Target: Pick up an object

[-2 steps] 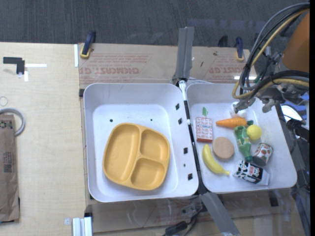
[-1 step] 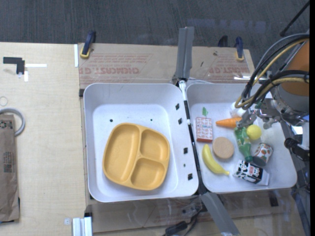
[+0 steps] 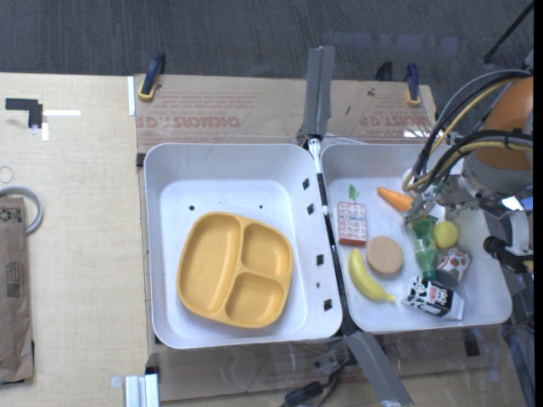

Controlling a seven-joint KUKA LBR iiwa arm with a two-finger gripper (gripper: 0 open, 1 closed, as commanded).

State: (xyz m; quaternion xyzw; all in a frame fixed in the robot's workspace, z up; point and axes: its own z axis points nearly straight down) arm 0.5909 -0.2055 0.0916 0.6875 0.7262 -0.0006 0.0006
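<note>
A: Which thing lies under the tool [image 3: 422, 213]?

B: The tool hangs over the right shallow white plastic bin [image 3: 475, 312], near its upper right part. Just beside it lies a small orange carrot [image 3: 394, 198], its long axis slanting from upper left down to lower right, the thick end toward the tool. Whether the tool is spread or pressed together I cannot tell; cables and the wrist hide it.

A: What crowds it?

B: A round yellow lemon [image 3: 445, 234] and a green bottle-like piece [image 3: 423, 248] sit just below the tool, touching or nearly so. Further down is a brown-and-white small carton [image 3: 453, 264] and a black-and-white cow-patterned carton [image 3: 431, 296]. To the left lie a red-and-white printed packet [image 3: 351, 223], a tan round cookie-like disc [image 3: 384, 255] and a yellow banana [image 3: 368, 279] curving from upper left to lower right.

A: And the count?

B: One of each, eight things in the right bin. The left white bin [image 3: 170, 176] holds one yellow three-compartment plastic plate [image 3: 234, 269]. Both bins stand on the counter [image 3: 68, 159].
</note>
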